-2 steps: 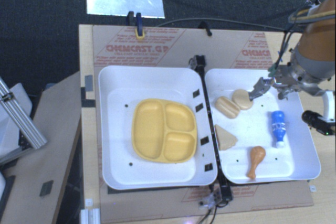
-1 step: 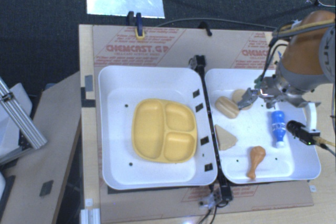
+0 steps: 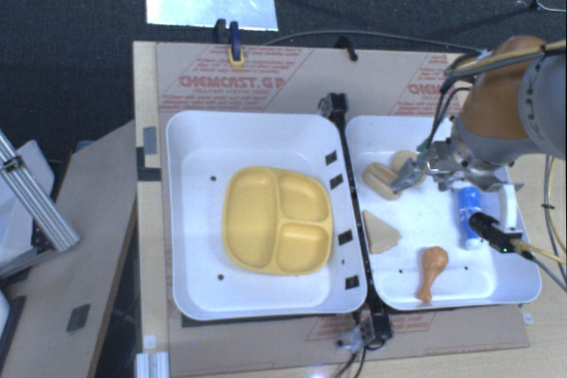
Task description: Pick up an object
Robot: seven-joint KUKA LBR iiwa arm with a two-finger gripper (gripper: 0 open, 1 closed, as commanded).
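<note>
Jaws of the gripper [image 3: 409, 179] (slightly parted, holding nothing) sit beside a tan cylindrical block [image 3: 380, 180] in the right bin [image 3: 514, 279].

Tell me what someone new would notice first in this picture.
The yellow divided plate stands out, lying in the middle of the left bin. Next comes the grey and orange arm, reaching from the right over the right bin, where a tan drumstick-shaped toy lies near the front.
</note>
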